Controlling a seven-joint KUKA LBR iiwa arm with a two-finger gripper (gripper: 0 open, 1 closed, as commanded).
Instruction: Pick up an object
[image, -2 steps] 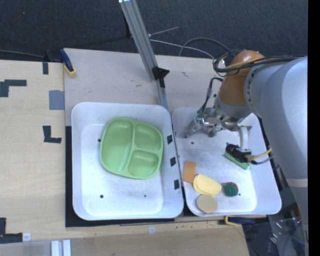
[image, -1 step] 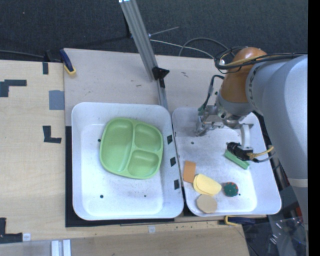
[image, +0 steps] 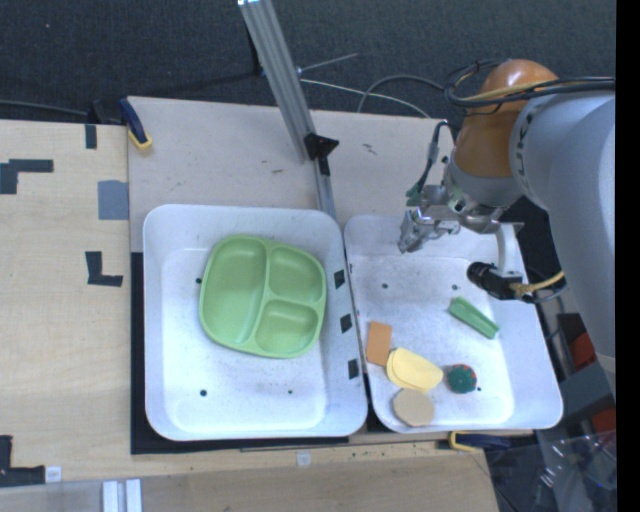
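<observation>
Metal gripper (image: 415, 232) sits over the far edge of the right bin (image: 530, 400), near the divider. From this angle I cannot tell whether it's open or closed, and nothing visible in it. Grey arm (image: 560, 150) with the orange band (image: 495, 110) comes in from the right, wrist cables looping above.

Candidates are all bunched at the near end of the right bin, well apart from the gripper: orange block (image: 378, 343), yellow oval piece (image: 414, 369) just beside it, tan round piece (image: 412, 407) touching or slightly under the yellow one, dark teal-and-red small item (image: 460, 378) next to that, green stick (image: 472, 317) lying tilted off toward the right wall. Left bin (image: 165, 400) holds a green divided plate (image: 264, 296), upside orientation fine, compartments up.

Judgement: pick hasn't started, arm needs to travel toward the near end of the bin and descend.

Risks:
- yellow/tan/orange cluster is tight; fingers likely land on two pieces or shove one away.
- those pieces look flat and low, so a closing grip may slide over the top.
- cluster sits near the bin's near wall and divider; a finger could catch the rim.
- green stick is the most isolated, but tilted, so wrist yaw needs to match.
</observation>
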